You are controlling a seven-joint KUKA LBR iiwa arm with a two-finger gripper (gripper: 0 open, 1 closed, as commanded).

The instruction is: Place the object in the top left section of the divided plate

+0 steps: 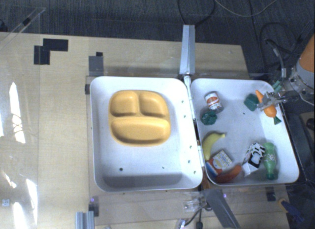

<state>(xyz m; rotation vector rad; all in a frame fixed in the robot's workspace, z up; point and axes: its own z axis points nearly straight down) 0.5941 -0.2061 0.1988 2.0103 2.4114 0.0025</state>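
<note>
1. The left bin (142, 174) holds only the yellow divided plate (140, 116) toward its far edge; its near half lies open.
2. The right bin (285, 147) is crowded along its near edge by a banana (212, 143), carton (222, 159) and green bottle (270, 160); its middle is free.

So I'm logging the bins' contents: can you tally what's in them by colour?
Yellow: 2, divided plate, banana
Green: 3
Orange: 1
Red: 1
Mixed colours: 3, can, packet, black-and-white toy
Total: 10
</note>
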